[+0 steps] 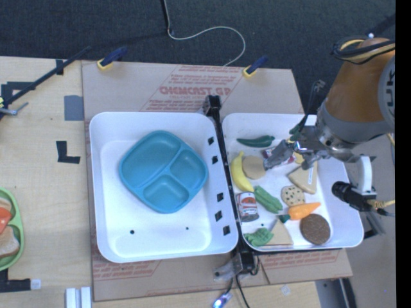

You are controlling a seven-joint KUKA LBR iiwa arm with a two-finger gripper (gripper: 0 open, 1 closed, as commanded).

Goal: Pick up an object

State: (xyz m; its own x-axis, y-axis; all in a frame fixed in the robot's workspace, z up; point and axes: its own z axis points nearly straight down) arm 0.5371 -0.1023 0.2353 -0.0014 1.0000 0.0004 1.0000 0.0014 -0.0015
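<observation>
The right bin [352,236] holds several toy foods: a banana [241,172], a green chili [255,141], a green pickle [268,199], a small can [248,206], a chocolate-chip cookie [292,194], a carrot [302,210], a brown round patty [315,228] and a beige wedge [306,179]. My gripper [280,154] hangs over the upper middle of this bin, just above a beige round piece [253,168]. Its grey fingers point left toward the banana.
The left bin [103,191] carries a blue divided plate [164,171]. A black divider with clips [220,172] runs between the bins. A cable [205,34] loops behind them. A green plate [9,226] sits at the far left edge. The arm's body [359,95] rises over the right bin's far right.
</observation>
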